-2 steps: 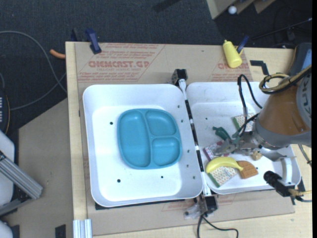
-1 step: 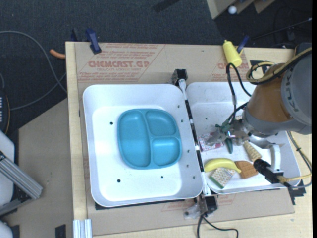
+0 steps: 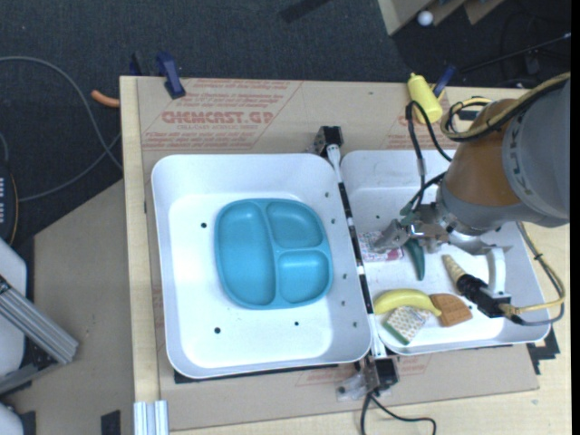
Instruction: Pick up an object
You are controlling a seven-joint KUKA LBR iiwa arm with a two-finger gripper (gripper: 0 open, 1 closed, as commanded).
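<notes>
Grey arm [image 3: 535, 152] reaching in, wrist tilted down

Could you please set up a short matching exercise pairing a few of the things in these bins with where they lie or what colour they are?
Things:
1. divided plate
2. banana
3. gripper
4. green chilli

Descriptions:
A. yellow, near the front of the right bin
B. blue, in the middle of the left bin
C. dark green, just below the wrist
D. low over the right bin's left part

Pairs: 1-B, 2-A, 3-D, 4-C
</notes>
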